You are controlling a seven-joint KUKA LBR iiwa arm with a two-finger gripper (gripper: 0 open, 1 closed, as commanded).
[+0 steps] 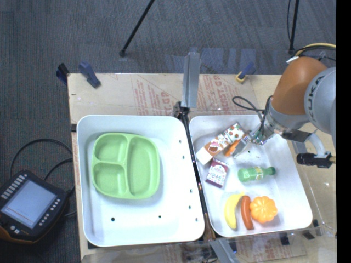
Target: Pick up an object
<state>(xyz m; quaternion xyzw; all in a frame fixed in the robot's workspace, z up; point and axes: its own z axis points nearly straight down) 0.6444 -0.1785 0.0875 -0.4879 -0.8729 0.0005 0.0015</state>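
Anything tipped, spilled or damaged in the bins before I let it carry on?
Nothing spilled or broken. The green bottle lies on its side in the right bin, among loosely scattered toy food. The green plate sits flat.

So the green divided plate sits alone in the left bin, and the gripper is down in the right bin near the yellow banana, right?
Not quite. In the camera view the green divided plate does sit alone in the left bin, and the gripper is in the right bin, but it is beside the printed carton at the far end, not the yellow banana.

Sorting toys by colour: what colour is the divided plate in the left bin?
Light green, clear in the camera view: plate.
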